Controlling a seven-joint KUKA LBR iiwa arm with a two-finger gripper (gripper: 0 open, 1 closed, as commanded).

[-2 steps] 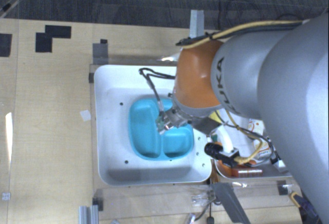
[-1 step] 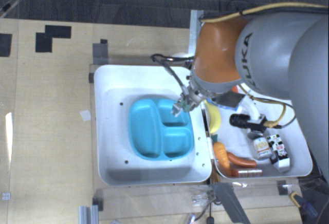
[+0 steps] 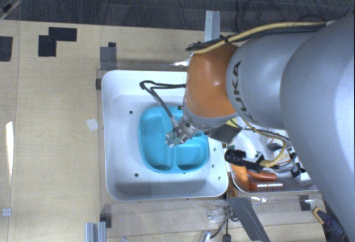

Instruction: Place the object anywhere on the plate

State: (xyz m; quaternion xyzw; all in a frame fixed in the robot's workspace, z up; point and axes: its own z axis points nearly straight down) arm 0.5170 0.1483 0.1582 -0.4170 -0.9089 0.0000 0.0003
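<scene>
A light blue plate (image 3: 157, 141) with two compartments lies in the left white bin (image 3: 119, 141). My gripper (image 3: 176, 138) hangs low over the plate's middle, right by the ridge between the compartments. Its tip looks small and dark from above, and I see nothing held at it. The orange wrist band and grey arm (image 3: 266, 85) hide the plate's upper right part and much of the right bin. Both visible compartments of the plate look bare.
The right bin (image 3: 236, 182) shows below the arm, with an orange object (image 3: 243, 172) and a red stick-like one (image 3: 266, 176) near its front left corner. A thin black cable (image 3: 152, 90) loops over the left bin's back.
</scene>
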